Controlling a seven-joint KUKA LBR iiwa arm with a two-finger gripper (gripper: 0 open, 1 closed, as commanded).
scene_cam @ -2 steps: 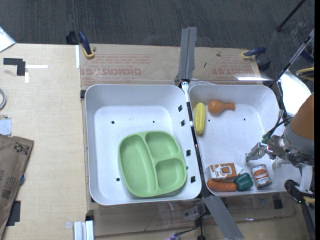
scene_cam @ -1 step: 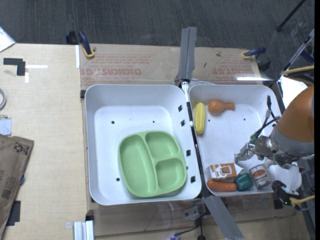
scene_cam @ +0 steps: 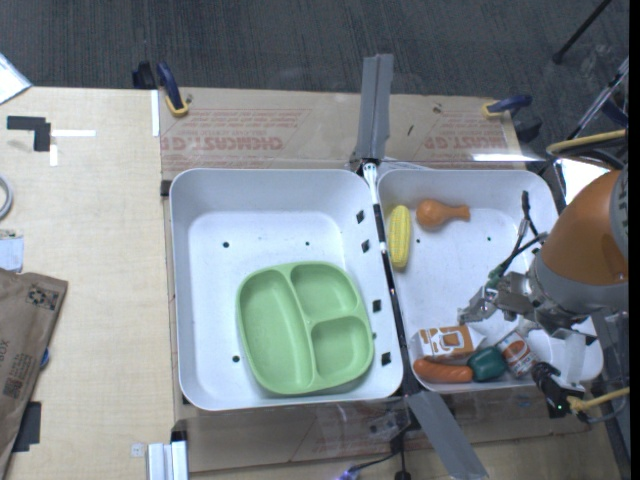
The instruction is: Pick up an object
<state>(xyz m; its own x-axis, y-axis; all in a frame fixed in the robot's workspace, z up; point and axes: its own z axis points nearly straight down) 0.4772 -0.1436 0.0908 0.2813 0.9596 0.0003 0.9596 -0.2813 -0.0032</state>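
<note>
A: Camera view from above the bench puts the arm [scene_cam: 590,238] over the right bin [scene_cam: 455,173], its orange band at the bin's right wall. The gripper [scene_cam: 505,303] sits low at the near right part of that bin. I cannot tell whether its fingers are wide or narrow; the metal parts blur together there.

B: Which things lie closest to it?

A: A cluster at the near wall: a small orange-and-white carton [scene_cam: 445,342], a red sausage-like piece [scene_cam: 441,371] lying along the near rim with its long axis left to right, a dark green item [scene_cam: 488,364] touching the sausage's right end, and a small labelled bottle [scene_cam: 517,353] just beside the green one, tilted. Nothing shows between the fingers.

B: And farther back?

A: A corn cob [scene_cam: 399,235] lies against the left wall, long axis running far to near. An orange gourd-shaped piece [scene_cam: 441,213] lies near the far wall, its narrow neck pointing right.

B: Room to move?

A: The middle of the right bin's floor is bare, between the corn and the gripper. The near cluster is hemmed by the rim and packed tightly, items touching. The left bin [scene_cam: 200,268] bears a green divided plate [scene_cam: 300,325], set toward its near right corner.
</note>
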